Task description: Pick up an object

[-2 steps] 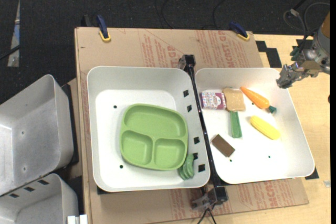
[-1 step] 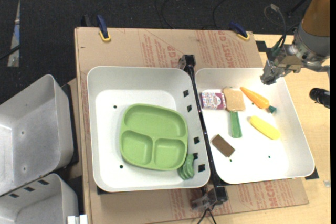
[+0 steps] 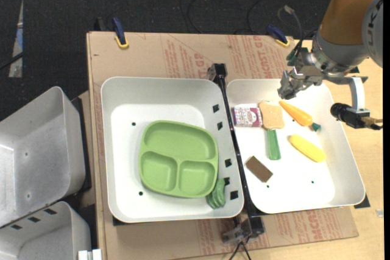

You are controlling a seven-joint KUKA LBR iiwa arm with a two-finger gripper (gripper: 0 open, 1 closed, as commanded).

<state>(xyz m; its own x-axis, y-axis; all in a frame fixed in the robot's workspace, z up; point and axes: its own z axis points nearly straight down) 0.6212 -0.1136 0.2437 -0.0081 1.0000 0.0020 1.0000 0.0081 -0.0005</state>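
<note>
The right bin (image 3: 341, 192) holds a pink-and-white packet (image 3: 246, 115), a tan bread slice (image 3: 272, 114), an orange carrot (image 3: 297, 114), a yellow banana-like piece (image 3: 306, 148), a green stick (image 3: 272, 144) and a brown block (image 3: 258, 168). My gripper (image 3: 289, 91) hangs over the bin's far edge, just above the bread slice and the carrot's near end. Nothing shows between its fingers. The left bin (image 3: 116, 100) holds a green divided plate (image 3: 178, 159) with a small green piece (image 3: 216, 198) at its front right corner.
Grey tubs (image 3: 36, 149) stand to the left of the bench. Blue-and-yellow clamps (image 3: 120, 33) grip the cardboard's far edge. A black divider (image 3: 231, 143) runs between the two bins. Cables lie on the dark floor behind.
</note>
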